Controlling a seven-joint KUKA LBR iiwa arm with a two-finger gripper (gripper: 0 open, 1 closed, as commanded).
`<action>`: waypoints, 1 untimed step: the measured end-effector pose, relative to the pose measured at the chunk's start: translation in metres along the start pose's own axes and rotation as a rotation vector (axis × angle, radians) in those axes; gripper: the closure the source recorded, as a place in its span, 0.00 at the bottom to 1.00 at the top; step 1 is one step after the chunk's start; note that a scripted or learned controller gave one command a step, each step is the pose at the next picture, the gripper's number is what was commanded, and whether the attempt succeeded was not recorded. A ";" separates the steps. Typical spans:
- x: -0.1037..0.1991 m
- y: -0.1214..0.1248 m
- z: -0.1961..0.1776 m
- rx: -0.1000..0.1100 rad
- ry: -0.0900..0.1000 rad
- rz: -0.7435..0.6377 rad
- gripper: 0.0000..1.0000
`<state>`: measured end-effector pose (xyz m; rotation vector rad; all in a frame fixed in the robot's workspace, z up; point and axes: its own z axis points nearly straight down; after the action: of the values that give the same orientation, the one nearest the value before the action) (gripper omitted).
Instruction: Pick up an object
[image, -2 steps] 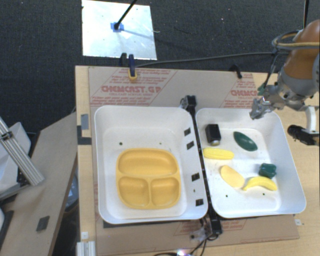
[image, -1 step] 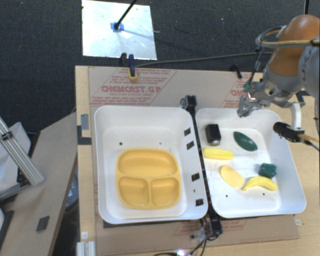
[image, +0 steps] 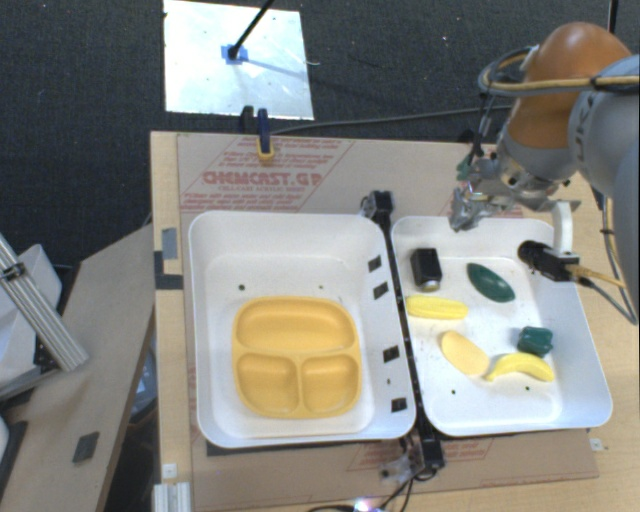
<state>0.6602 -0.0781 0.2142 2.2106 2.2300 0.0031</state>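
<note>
Two white bins on bench, yellow tray (image: 296, 356) left, right bin (image: 590, 400) holding black block (image: 427, 266), green leaf-shape (image: 490, 282), yellow pieces; gripper (image: 467, 214) above far rim, grip state untellable; risk: descent clipping rim, missing block.

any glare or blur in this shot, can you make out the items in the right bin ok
Camera view: even, soft lighting; the right bin items are sharp with faint shadows; the foil-like sheet at top glares bright; the hand is slightly soft and dark against the bin's far rim.
</note>
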 end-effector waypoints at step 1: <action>0.050 -0.009 0.000 0.002 0.001 -0.001 1.00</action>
<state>0.6505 -0.0284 0.2145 2.2116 2.2323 0.0025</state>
